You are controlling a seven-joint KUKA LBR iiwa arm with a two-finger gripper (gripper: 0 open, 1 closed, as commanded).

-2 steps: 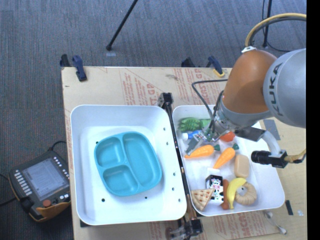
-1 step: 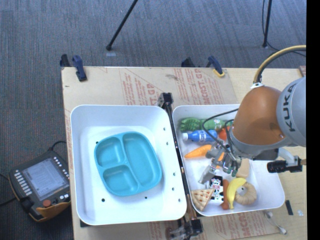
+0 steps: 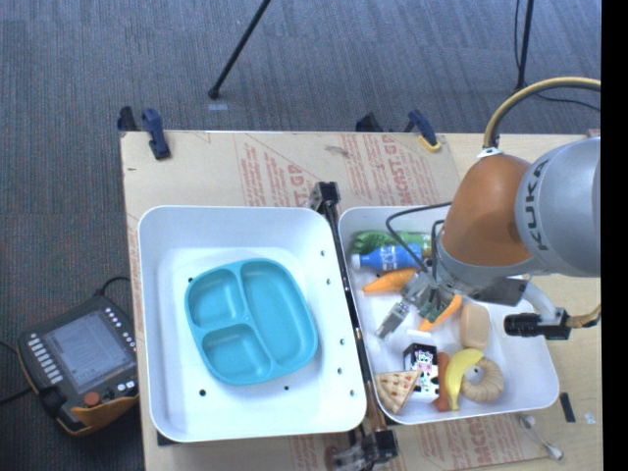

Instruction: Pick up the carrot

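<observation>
On the far left, a grey and orange control box (image 3: 78, 363) sits on the floor beside the counter (image 3: 235, 170). On the counter, the left white bin (image 3: 157, 263) holds a blue tray with three sections (image 3: 251, 320). Next to it is the right white bin (image 3: 540, 386), and this one is full of toy food. Near its top left are a green thing (image 3: 378, 240) and a blue and white bottle (image 3: 391, 257). Just under the bottle lies the carrot (image 3: 390, 282). It is orange and rests on the bin floor, with its long side running left to right and tipped up a little on the right. The end effector (image 3: 400, 318) is just below the carrot and a little to the right, very close to it, and it points down and to the left. Its fingers look spread apart, with nothing between them. So the carrot is not picked up yet. I think the end effector must move up in the view and a bit left, then close across the thin side of the carrot. Another orange piece (image 3: 447, 309) pokes out beside the arm and could be mixed up with it. Lower down are a pizza slice (image 3: 397, 389), a banana (image 3: 461, 371) and a round bagel (image 3: 485, 381). The big grey and orange arm (image 3: 510, 219) comes in from the right.
</observation>
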